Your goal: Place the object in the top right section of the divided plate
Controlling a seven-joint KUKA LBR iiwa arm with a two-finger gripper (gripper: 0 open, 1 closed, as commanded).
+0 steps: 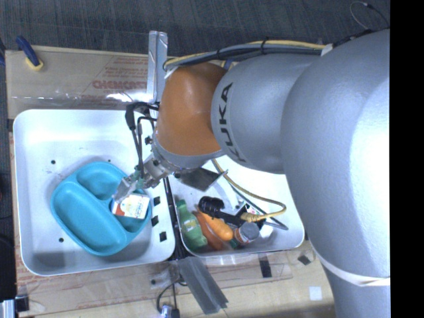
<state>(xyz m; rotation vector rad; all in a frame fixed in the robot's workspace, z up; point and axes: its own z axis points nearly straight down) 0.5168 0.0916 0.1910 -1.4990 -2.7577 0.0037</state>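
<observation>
A blue divided plate (78,214) lies in the left bin (33,151), toward its right side. A small white packet with red and yellow print (132,207) sits in the plate's small section on the right, against the plate's right rim. My gripper (131,188) hangs directly over that packet, its tip at the packet's upper edge. Whether it grips the packet is hidden by the wrist. The arm's orange band and grey body cover the wall between the two bins.
The right bin (291,234) holds a green bottle (187,220), an orange carrot-like item (215,230) and a small grey round item (249,232), crowded at its near side. The arm covers most of that bin. White floor shows around the plate in the left bin.
</observation>
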